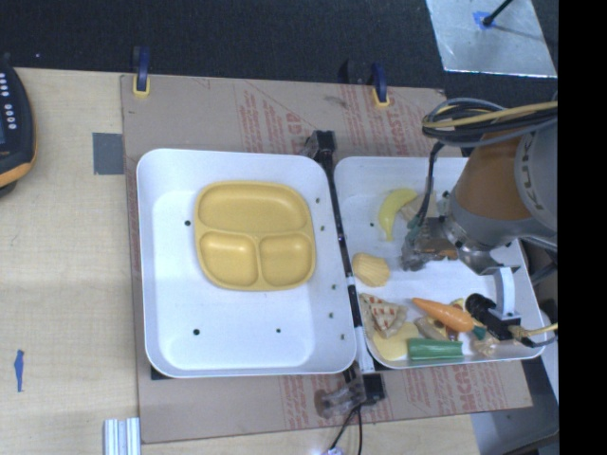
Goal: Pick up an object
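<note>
The right white bin holds a yellow banana, a tan ridged shell-like piece, a pizza slice, an orange carrot, a green cylinder and other small pieces at its near edge. My gripper hangs low over the middle of this bin, just right of the banana's lower end and right of the shell piece. Nothing shows between its fingers. The orange-banded arm comes in from the right and hides the bin's far right part.
The left white bin holds a yellow three-compartment plate. Blue and yellow clamps pin the cardboard at the back. A black bracket sits between the bins. Cables loop above the arm. A handheld pendant lies at far left.
</note>
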`<state>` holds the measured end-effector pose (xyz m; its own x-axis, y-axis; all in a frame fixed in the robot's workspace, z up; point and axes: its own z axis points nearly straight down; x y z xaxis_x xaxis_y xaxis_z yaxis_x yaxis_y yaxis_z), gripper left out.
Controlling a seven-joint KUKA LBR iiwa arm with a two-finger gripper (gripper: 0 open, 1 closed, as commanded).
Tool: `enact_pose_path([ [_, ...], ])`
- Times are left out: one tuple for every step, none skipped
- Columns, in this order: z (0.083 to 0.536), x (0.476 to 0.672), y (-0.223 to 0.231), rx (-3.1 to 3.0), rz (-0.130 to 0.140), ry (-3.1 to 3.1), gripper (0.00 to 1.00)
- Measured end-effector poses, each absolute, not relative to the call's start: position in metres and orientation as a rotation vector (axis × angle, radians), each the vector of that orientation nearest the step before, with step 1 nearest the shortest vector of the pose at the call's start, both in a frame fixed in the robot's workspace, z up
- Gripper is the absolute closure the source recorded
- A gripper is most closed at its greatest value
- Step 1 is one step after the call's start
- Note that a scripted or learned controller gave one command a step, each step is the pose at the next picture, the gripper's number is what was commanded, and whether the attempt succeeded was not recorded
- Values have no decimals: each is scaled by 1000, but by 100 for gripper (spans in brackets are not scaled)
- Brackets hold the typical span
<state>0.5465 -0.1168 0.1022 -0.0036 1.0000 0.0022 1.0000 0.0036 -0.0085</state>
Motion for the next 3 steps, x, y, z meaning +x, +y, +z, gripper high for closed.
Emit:
enact_pose_path([
  [102,549,-118,-2216,4,-2223,0],
  [98,472,-166,-2219,6,-2213,0],
  [93,595,-153,-2216,-7,-2237,0],
])
